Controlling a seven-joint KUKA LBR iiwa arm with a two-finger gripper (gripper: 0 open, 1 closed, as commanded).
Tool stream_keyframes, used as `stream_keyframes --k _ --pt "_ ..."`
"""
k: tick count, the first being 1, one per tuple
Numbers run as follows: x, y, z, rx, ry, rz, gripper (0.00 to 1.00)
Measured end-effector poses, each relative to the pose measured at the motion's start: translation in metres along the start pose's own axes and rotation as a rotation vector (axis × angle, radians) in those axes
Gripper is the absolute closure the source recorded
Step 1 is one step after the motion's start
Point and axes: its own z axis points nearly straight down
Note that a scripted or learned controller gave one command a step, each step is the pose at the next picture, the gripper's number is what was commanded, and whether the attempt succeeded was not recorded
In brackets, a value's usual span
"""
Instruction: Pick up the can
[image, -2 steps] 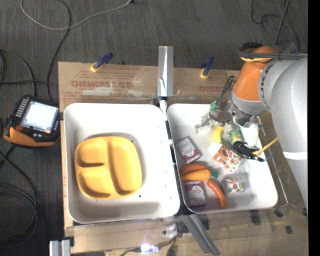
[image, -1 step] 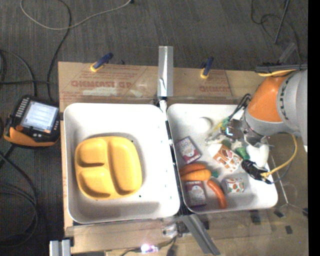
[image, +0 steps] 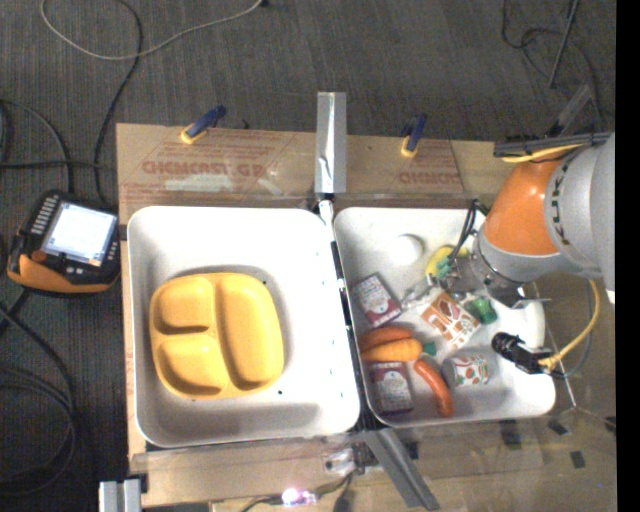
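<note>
Lying near the front edge of the right bin (image: 540, 402), the can (image: 470, 372) sits just beside a red sausage (image: 433, 385). Farther back, the gripper (image: 462, 275) hangs over the bin's middle, so the can lies frontward of it. How far the gripper is open cannot be told.

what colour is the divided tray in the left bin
Yellow-orange; the tray shows plainly in the camera view.
</note>
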Motion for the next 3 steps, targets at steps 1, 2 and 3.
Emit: stream_keyframes --k 1,2,3 --pt "-0.061 -0.070 -0.045 0.009 0.002 -0.118 0.00" --pt "-0.054 -0.001 -0.003 0.001 0.000 -0.254 0.00" --pt "-0.055 -0.076 -0.001 -0.021 0.002 -0.182 0.00"
